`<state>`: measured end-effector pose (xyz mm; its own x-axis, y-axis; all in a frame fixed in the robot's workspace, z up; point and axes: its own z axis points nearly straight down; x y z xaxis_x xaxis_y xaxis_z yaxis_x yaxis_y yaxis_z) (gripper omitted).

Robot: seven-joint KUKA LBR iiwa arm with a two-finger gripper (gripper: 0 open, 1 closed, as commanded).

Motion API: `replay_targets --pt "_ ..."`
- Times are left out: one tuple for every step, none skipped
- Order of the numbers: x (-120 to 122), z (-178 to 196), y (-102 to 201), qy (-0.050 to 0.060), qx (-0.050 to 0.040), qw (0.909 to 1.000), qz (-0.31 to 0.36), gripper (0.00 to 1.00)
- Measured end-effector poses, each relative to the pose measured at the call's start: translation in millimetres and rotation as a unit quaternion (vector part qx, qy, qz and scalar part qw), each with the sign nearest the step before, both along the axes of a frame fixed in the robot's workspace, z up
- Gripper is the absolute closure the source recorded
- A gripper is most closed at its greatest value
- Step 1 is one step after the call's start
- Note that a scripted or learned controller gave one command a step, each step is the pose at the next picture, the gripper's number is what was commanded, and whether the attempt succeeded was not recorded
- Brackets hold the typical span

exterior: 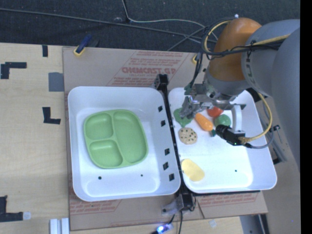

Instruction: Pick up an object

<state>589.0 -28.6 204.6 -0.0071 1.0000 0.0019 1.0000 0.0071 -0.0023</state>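
Surface materials of the bench, the bins and their contents.

The two bins (117, 94) look like smooth white plastic with a slight sheen; the divided green plate (115, 138) is matt plastic. Beneath them lies brown printed cardboard (141, 67) on a pale wood-grain bench (29, 145). The cookie (187, 136) appears rough and speckled, the carrot (204, 121) smooth and plastic-like, the yellow piece (193, 170) smooth. The orange band (234, 48) is glossy.

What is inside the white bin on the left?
Inside the left bin lies one green divided plate with three compartments, flat on the bin floor. A few small dark marks dot the floor around it. Whatever is beneath the plate is covered.
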Motion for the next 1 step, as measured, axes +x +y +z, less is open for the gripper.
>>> replay_targets --pt "-23.4 -0.1 51.8 0.001 -0.0005 1.0000 -0.001 1.00"
